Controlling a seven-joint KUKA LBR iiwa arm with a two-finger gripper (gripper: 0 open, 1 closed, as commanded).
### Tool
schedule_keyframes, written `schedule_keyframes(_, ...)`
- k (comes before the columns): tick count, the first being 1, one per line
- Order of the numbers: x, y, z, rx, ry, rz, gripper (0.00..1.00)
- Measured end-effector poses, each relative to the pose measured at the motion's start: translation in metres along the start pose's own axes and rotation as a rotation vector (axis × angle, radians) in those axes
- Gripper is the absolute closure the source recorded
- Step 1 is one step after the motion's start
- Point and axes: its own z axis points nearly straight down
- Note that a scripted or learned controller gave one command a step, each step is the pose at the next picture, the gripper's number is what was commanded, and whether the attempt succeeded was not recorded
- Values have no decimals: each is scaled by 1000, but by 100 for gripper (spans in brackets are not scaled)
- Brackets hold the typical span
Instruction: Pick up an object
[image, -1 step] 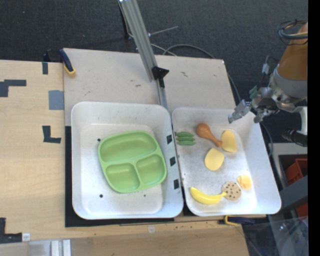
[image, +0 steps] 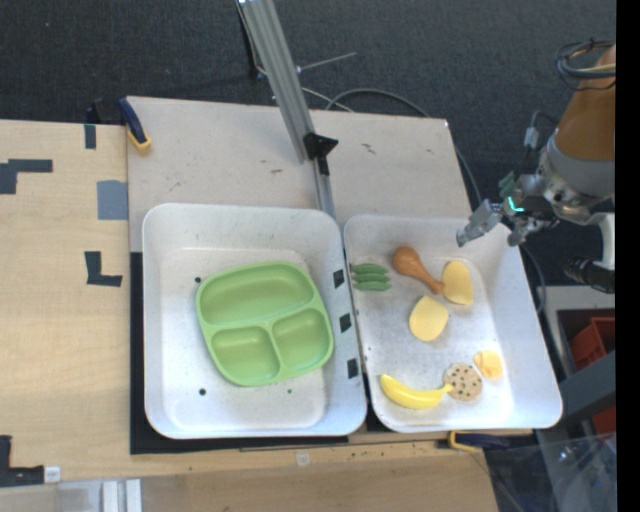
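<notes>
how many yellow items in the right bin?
3: banana at the front edge, one slice mid-bin, another beside the drumstick. None look hidden.

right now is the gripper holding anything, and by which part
Nothing is held. The gripper hangs above the right bin's upper right rim with nothing between its fingers; the toy foods lie loose in the bin.
</notes>
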Motion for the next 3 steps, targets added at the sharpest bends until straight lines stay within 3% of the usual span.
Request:
schedule_keyframes(2, 1, -3, 121, 0, 0, 0, 0)
schedule_keyframes(3, 2, -3, 143, 0, -1, 0, 0)
